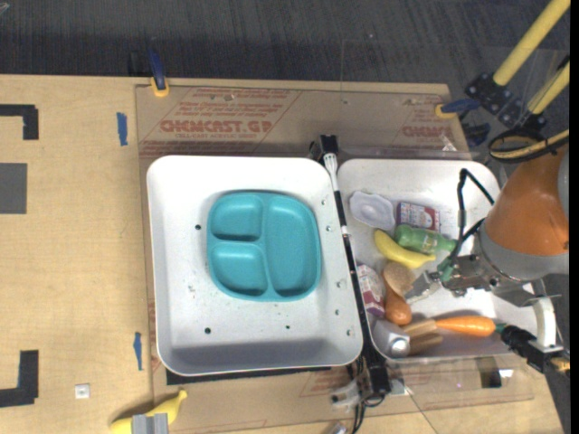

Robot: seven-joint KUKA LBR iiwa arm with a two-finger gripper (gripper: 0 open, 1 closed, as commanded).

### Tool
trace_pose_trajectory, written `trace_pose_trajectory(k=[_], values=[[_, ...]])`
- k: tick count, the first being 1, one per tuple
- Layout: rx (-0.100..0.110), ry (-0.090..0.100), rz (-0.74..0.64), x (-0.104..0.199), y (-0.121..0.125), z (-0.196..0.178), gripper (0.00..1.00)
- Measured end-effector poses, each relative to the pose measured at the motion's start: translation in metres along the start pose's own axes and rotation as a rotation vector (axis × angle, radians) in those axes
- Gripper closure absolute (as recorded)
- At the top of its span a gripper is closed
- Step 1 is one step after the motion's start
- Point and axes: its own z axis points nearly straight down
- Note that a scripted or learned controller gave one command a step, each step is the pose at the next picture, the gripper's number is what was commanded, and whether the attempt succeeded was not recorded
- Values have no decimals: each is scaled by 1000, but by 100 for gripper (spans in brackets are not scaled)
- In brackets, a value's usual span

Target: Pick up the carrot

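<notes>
Camera view looks down on two white bins side by side on a cardboard-covered surface [72,242]. At centre frame, the left bin [172,269] holds a teal divided plate [265,245]. At right, the right bin [479,174] is crowded with toy food. The carrot [463,325] lies on its side near that bin's lower edge, pointing right. Left of it sit a brown roll [398,278] and a yellow banana [403,250], with a green bottle [422,239] just above. The arm [534,215] reaches in from the right, and its gripper [452,274] hangs just above the carrot, near the banana. Whether the fingers are open or closed cannot be told from here, and nothing shows between them.
</notes>
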Motion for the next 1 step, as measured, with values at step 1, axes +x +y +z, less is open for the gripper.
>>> trace_pose_trajectory(k=[1], values=[[-21, -27, -121, 12, 6, 34, 0]])
